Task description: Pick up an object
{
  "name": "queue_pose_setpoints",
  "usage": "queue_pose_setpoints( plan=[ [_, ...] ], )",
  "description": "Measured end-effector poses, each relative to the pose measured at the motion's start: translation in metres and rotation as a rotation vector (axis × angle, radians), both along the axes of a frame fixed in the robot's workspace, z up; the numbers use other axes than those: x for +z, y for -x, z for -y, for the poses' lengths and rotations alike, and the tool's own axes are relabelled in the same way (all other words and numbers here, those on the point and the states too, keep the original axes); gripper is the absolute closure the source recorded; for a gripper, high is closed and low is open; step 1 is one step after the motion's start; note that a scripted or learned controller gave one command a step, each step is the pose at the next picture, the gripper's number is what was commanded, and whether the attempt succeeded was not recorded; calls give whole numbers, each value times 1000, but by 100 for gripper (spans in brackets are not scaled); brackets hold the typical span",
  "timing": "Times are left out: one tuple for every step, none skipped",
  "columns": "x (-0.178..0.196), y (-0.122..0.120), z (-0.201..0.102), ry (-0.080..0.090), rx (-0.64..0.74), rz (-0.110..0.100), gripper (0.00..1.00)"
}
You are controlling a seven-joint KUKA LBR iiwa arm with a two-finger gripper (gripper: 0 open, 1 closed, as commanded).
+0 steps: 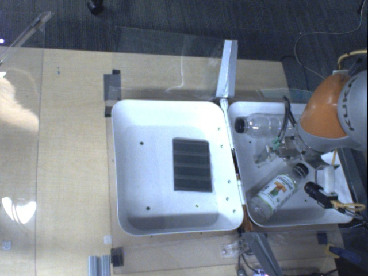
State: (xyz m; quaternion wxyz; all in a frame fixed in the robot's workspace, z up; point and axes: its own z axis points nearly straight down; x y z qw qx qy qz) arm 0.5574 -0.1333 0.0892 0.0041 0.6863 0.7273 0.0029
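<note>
Camera view shows the gripper (pixel 275 150) low in the right bin (pixel 253 209), between the clear bottle (pixel 261 123) and labelled bottle (pixel 275 193), apparently seeking a grasp; finger state unclear.

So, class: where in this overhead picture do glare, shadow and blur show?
Camera view: pale glare patches wash the bench at the left; a soft shadow lies along the near wall of the left bin; the clear bottle glints; the gripper looks slightly soft.
</note>
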Motion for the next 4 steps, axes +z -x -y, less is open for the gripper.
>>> queue_pose_setpoints(
  plan=[
    [55,-11,-35,-1,76,-3,0],
    [1,58,-22,3,356,4,0],
    [14,54,-22,6,356,15,100],
    [14,55,-22,6,355,15,0]
  ],
)
